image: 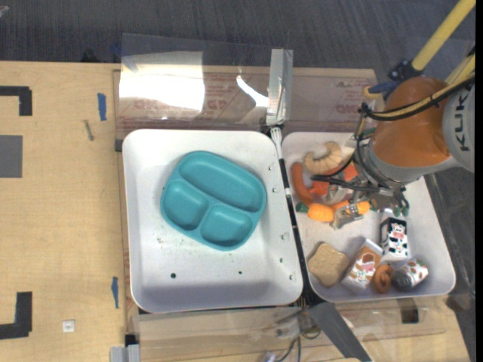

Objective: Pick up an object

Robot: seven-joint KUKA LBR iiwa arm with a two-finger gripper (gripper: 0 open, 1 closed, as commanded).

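You are lowering the gripper [353, 206] into the right bin [441, 236]; I cannot tell how its jaws stand. The orange toy [321, 213] is lying just beside them: center before closing.

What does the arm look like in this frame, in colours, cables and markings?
The arm enters from the right: a grey shell with dark lettering on it, then a broad, rounded orange band above the wrist. Black and yellow cables run across the orange part. Below it sits a dark metal end effector over the right bin. A yellow pole slants behind.
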